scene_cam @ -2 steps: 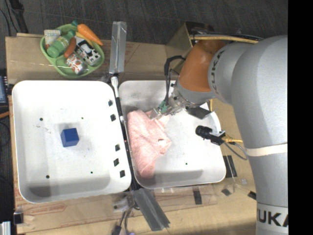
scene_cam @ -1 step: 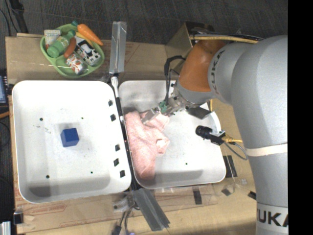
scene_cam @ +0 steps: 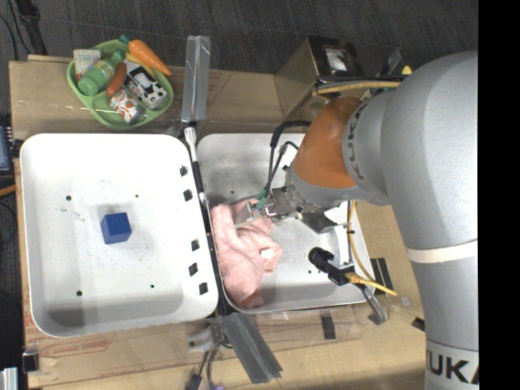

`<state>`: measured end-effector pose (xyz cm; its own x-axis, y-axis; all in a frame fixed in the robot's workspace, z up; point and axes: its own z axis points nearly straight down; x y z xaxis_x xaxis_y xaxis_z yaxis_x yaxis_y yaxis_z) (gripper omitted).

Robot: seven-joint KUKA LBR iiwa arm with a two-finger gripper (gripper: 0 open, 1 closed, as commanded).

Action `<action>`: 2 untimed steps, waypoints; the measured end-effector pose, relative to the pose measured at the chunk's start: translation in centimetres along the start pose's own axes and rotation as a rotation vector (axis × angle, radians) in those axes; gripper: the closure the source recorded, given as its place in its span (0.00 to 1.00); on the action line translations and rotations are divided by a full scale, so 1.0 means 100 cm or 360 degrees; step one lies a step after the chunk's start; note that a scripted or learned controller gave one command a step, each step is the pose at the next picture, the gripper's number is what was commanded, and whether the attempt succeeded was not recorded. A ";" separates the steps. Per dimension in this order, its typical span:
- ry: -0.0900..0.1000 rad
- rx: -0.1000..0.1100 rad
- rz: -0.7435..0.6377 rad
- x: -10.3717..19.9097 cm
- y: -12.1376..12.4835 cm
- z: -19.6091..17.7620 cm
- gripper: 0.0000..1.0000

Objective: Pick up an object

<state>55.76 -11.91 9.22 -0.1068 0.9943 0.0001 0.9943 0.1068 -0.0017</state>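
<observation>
The grey arm (scene_cam: 431,177) sat nearest the lens, entering from 3 o'clock. We logged its gripper (scene_cam: 268,207) low over the pink cloth (scene_cam: 242,250) in the right bin (scene_cam: 244,149); grip state: cannot tell. Blue cube (scene_cam: 116,227) lay at 9 o'clock. Step judged: reaching for cloth. Next: verify hold, lift.
</observation>
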 end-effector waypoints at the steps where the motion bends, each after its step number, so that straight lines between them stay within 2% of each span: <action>1: 0.0000 0.0000 -0.0445 -0.007 0.029 -0.019 0.00; 2: 0.0000 -0.0001 -0.0487 0.011 0.032 -0.081 0.00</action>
<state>58.80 -10.44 17.33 -0.4015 0.9159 0.0007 0.9159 0.4015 -0.0010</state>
